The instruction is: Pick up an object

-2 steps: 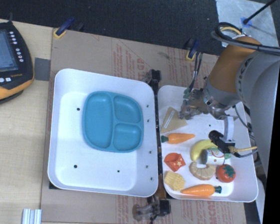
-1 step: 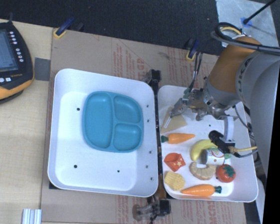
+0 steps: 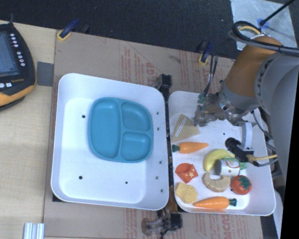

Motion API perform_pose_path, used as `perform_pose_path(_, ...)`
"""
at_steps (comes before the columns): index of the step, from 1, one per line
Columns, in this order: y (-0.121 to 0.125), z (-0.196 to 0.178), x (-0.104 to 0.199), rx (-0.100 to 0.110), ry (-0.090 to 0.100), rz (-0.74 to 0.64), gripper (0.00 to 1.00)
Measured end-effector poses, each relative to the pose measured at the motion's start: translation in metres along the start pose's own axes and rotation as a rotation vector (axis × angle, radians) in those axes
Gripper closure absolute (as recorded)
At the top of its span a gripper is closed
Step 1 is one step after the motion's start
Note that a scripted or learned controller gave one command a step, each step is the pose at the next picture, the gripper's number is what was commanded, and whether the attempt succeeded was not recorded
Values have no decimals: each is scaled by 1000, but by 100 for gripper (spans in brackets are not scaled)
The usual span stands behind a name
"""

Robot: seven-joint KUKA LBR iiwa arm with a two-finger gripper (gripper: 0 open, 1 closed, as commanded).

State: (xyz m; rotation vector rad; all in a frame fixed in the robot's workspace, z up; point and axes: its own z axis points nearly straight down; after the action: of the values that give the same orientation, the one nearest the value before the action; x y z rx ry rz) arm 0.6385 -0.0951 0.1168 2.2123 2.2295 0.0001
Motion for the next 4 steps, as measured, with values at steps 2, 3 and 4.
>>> perform_pose_path(2, 18, 25, 2, 4, 1, 3, 0)
perform_pose_path(3, 18, 15, 2, 3, 0, 0, 100)
perform_pose_path(4, 18, 15, 2, 3, 0, -1, 0)
